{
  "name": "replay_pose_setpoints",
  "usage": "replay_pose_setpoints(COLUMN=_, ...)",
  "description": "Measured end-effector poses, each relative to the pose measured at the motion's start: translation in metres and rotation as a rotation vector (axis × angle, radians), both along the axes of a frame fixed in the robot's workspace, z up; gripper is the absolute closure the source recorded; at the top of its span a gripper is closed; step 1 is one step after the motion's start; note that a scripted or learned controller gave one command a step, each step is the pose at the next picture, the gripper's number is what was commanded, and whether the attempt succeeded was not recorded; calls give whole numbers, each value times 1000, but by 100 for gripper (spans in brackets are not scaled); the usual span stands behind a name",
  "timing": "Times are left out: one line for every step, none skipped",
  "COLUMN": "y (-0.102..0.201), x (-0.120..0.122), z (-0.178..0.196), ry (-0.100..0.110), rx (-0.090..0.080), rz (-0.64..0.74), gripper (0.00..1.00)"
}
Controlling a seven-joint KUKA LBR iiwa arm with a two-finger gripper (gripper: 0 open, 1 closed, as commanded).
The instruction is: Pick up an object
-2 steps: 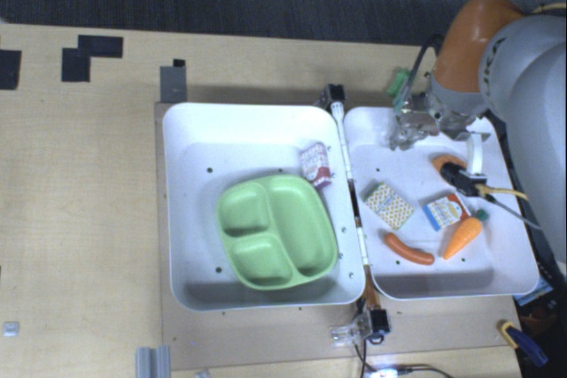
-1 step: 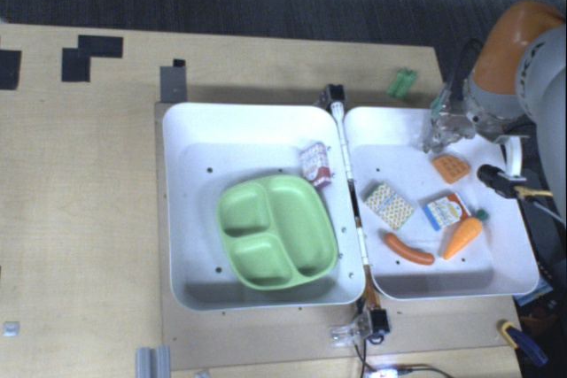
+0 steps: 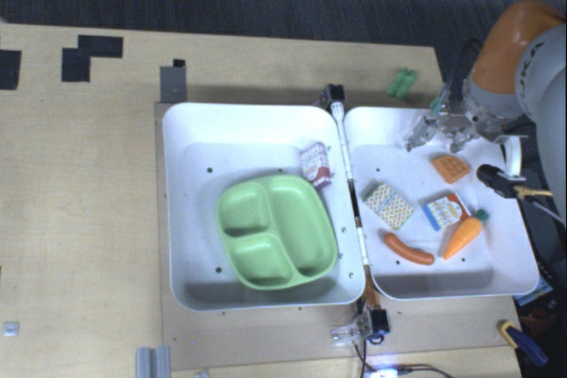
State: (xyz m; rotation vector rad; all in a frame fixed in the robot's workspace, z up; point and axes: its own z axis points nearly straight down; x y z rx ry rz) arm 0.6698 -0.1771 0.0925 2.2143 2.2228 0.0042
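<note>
Bench (image 3: 80, 217) of pale wood carries 2 shallow white bins side by side. Left bin (image 3: 190, 190) holds a green divided plate (image 3: 276, 231) with 3 compartments, lying toward the near side, and a small red-and-white packet (image 3: 314, 163) just beyond the plate's far right corner, close to the wall shared with the other bin. Right bin (image 3: 505, 274) holds 5 small things: an orange waffle-like piece (image 3: 450, 167) toward the far side, a patterned square packet (image 3: 388, 205) near the middle, a small blue-and-white carton (image 3: 443, 211) to its right, a toy carrot (image 3: 462, 235) touching or just beside that carton, and a red-orange sausage (image 3: 408, 249) nearest the front. Grey arm with its orange band (image 3: 514, 40) reaches in from the right, and the gripper (image 3: 440, 130) hangs over the far part of the right bin, just beyond the waffle-like piece. Its fingers (image 3: 418, 137) appear spread apart with nothing seen between them, and no object is lifted. A small green item (image 3: 402, 83) lies on the bench beyond the right bin, outside both bins.
</note>
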Motion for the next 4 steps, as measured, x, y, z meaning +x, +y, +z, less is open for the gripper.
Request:
replay_pose_setpoints(y=30, x=0, z=-7, ry=1, rx=1, rz=1, gripper=0)
replay_pose_setpoints(y=31, x=2, z=5, ry=-4, rx=1, rz=4, gripper=100)
replay_pose_setpoints(y=31, x=1, z=4, ry=-4, rx=1, rz=4, gripper=0)
replay_pose_setpoints(y=65, x=-17, z=-8, ry=2, rx=2, rz=1, gripper=0)
